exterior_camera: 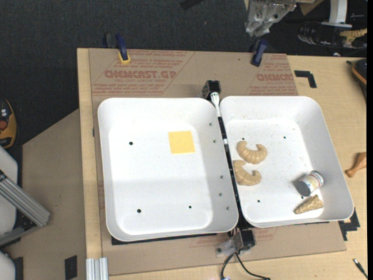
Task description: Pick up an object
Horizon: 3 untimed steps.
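Two white bins sit on brown board — my gripper hangs above the far edge, its opening impossible to tell. Croissants, a jar and a cone lie in the right bin; a yellow square lies in the left bin.

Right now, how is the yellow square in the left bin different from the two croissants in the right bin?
The yellow square is flat with straight edges; the upper croissant and lower croissant are curved and puffy. The square is bright yellow, while the croissants are tan. The square lies alone in the left bin; the croissants lie close together near the inner wall of the right bin, which also holds other items. All three rest on white bin floors, away from the gripper.
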Each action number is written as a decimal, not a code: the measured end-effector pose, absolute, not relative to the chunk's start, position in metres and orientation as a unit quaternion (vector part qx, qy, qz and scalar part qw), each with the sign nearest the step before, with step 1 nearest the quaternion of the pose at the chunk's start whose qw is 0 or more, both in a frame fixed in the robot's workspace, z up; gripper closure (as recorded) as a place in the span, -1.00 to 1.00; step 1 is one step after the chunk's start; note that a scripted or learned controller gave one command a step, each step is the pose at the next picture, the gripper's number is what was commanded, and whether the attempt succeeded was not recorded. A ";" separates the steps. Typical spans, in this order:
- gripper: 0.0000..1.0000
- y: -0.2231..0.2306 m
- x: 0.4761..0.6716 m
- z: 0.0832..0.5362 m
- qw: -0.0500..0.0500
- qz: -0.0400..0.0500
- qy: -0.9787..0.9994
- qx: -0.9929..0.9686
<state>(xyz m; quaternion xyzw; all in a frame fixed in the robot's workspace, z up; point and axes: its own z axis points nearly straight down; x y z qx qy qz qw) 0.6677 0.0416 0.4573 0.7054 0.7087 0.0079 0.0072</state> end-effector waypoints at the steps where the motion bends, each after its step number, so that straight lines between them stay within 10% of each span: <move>1: 1.00 0.102 0.652 0.301 -0.005 -0.005 0.709 0.705; 2: 1.00 0.123 0.661 0.445 0.005 0.008 0.709 0.706; 3: 1.00 0.171 0.651 0.346 -0.004 -0.004 0.709 0.705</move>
